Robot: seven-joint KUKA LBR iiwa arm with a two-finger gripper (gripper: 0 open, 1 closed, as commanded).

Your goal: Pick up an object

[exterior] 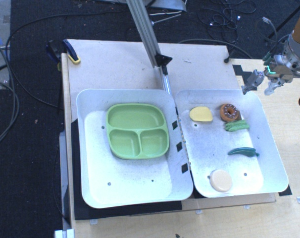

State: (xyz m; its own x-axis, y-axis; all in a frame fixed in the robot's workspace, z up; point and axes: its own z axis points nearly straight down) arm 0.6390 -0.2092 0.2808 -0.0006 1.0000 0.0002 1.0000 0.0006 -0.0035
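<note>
Camera view, fixed above the bench, looks down on two shallow white bins set side by side. The left bin (90,182) holds a light green divided plate (138,131) with three compartments, sitting in the upper middle of that bin. The right bin (269,162) holds five small things: a yellow piece (201,114) near its upper left, a brown doughnut (229,112) just to the right of it, a light green pod (237,126) touching or just below the doughnut, a dark green pepper (243,152) lower in the bin, and a pale round disc (221,180) near the bottom edge.

At the upper right of the frame the gripper (263,82) hangs beyond the top right corner of the right bin, over the bench, well apart from every object. Its two fingers (251,81) stand spread with nothing between them. A grey aluminium bar (146,29) slants down from the top of the frame to the gap between the bins.
</note>
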